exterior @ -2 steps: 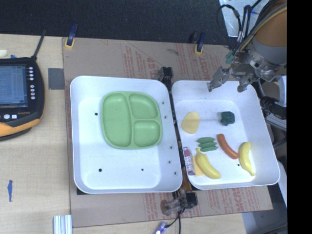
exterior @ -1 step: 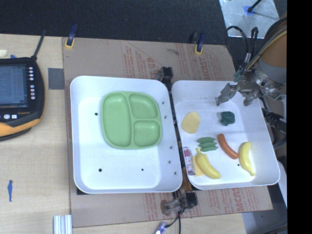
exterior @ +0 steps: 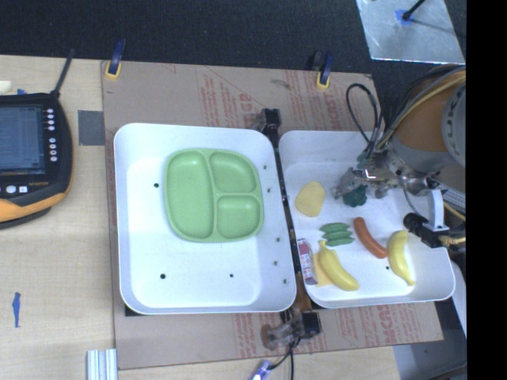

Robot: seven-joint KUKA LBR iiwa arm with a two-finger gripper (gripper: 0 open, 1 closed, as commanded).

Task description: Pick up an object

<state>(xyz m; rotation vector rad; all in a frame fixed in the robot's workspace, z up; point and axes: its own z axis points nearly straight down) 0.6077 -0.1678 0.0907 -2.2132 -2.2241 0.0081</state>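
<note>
At far left, teach pendant point(exterior: 32, 153) on bench, idle. Left bin point(exterior: 135, 283) carries green divided plate point(exterior: 214, 194), nothing else. Right bin point(exterior: 428, 291) has pickable items: yellow lump point(exterior: 310, 199), green pod point(exterior: 337, 234), banana point(exterior: 337, 267), sausage point(exterior: 369, 237), second banana point(exterior: 402, 257). Gripper point(exterior: 354, 190) low over bin's upper middle, just right of lump; possibly dark teal thing at tips, too blurred to call. Step: approach, grasp unconfirmed. Next: settle on one target, close, lift straight.

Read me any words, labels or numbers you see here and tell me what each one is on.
Nothing reads clearly.
Cardboard sheet under the bins: repeated red print, too blurred to read.
Small packet in the right bin: label too small to read.
Handheld controller at left: screen and buttons illegible.
</note>
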